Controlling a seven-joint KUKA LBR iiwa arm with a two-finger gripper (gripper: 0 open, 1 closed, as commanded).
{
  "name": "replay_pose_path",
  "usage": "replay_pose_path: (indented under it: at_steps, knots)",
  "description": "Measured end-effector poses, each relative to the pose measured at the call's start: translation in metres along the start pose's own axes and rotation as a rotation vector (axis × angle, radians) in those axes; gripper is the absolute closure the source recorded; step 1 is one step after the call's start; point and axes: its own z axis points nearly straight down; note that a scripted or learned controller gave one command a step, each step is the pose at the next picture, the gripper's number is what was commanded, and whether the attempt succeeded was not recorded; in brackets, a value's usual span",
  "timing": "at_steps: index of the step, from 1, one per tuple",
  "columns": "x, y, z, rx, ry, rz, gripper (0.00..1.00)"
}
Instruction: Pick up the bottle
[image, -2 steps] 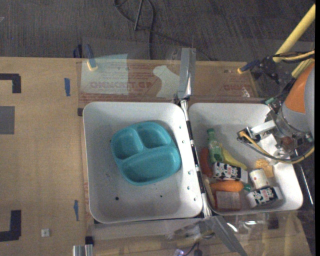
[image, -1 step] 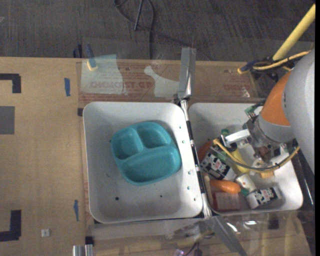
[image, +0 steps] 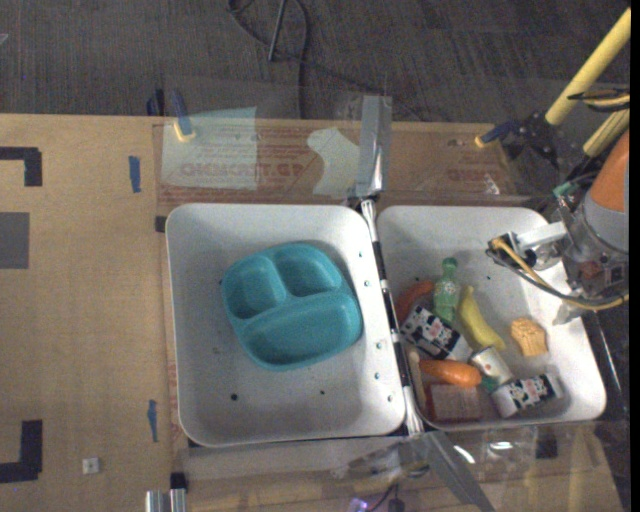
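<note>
Lying near the middle of the right bin (image: 400, 235), the green bottle (image: 446, 290) rested just beside a yellow banana (image: 478, 320) and an orange carrot (image: 412, 297), neck toward the bin's far wall. A teal divided tray (image: 290, 305) sat in the left bin (image: 190, 300). The arm (image: 605, 215) hung over the right bin's right edge, apart from the bottle; whether its claw was spread or pressed together, I cannot tell.
</note>
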Motion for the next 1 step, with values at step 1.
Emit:
replay_pose_path:
  at_steps: [1]
  knots:
    - [0.0430,-0.0131,0.0624,-0.002,0.005,0.020,0.00]
